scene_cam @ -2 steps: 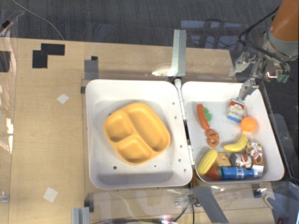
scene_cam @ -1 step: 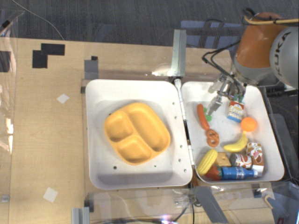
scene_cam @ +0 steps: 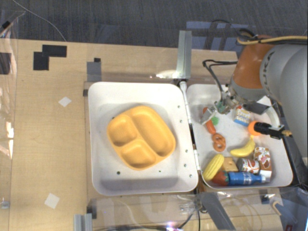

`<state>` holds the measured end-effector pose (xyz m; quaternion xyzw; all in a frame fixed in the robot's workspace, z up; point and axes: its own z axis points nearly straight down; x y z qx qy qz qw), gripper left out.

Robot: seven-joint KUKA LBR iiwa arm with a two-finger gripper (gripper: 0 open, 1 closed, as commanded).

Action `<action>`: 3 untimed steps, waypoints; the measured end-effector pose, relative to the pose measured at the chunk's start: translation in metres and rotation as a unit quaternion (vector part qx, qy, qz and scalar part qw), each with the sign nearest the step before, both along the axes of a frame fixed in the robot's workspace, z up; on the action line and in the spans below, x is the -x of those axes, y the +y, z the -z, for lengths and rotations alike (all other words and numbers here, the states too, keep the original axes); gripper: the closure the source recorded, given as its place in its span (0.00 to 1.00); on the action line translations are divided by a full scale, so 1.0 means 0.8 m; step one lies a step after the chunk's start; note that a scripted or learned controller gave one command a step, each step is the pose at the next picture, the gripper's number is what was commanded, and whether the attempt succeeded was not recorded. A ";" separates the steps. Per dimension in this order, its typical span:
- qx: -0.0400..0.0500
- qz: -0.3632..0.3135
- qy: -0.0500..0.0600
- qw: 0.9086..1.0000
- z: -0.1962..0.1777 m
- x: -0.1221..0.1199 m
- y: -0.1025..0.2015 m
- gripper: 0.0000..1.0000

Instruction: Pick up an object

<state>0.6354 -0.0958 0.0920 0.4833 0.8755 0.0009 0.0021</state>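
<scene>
No label can be read: the blue bottle (scene_cam: pixel 245 179) and the small red-and-white can (scene_cam: pixel 250 165) at the near edge of the right bin (scene_cam: pixel 199 93) carry print too small to make out. The gripper (scene_cam: pixel 222 105) hangs low over that bin's far part, above a small red and green piece (scene_cam: pixel 210 112); whether it is spread or closed, I cannot tell. Near it lie a carrot (scene_cam: pixel 211 127), a pretzel (scene_cam: pixel 219 141), a banana (scene_cam: pixel 243 149) and a corn cob (scene_cam: pixel 213 166). The left bin (scene_cam: pixel 96 177) holds a yellow divided plate (scene_cam: pixel 140 136). Both bins sit on a pale wooden table (scene_cam: pixel 43 143) marked with black tape (scene_cam: pixel 48 55); dark carpet (scene_cam: pixel 120 11) lies beyond.
</scene>
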 end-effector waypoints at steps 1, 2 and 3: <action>0.001 -0.004 -0.006 1.000 -0.019 -0.005 0.001 1.00; -0.001 0.127 -0.002 0.992 0.006 -0.032 0.010 1.00; -0.004 0.342 -0.003 0.940 -0.122 -0.045 0.102 1.00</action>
